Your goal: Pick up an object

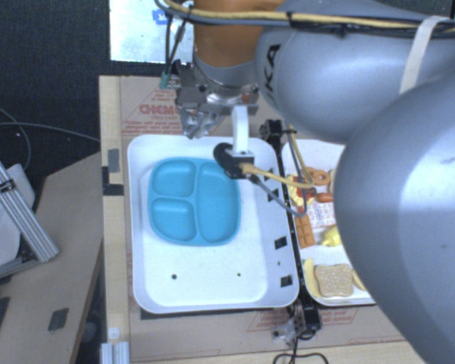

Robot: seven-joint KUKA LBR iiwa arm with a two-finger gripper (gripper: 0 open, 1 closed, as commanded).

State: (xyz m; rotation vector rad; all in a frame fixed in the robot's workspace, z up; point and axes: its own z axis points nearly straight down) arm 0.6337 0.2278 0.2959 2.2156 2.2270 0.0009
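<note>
A blue divided plate (193,202) lies flat in the left white bin (205,290), toward its far half. My gripper (196,122) hangs over the far rim of that bin, just beyond the plate's far edge, and I see nothing held in it. In the right bin (312,280), mostly hidden by the arm, lie a slice of toast (335,279), a yellow piece (331,237) and an orange-and-white packet (318,212).
The grey arm covers the upper right of the view and most of the right bin. A cardboard sheet (148,108) lies under both bins. A metal frame (19,211) stands off the bench at the left.
</note>
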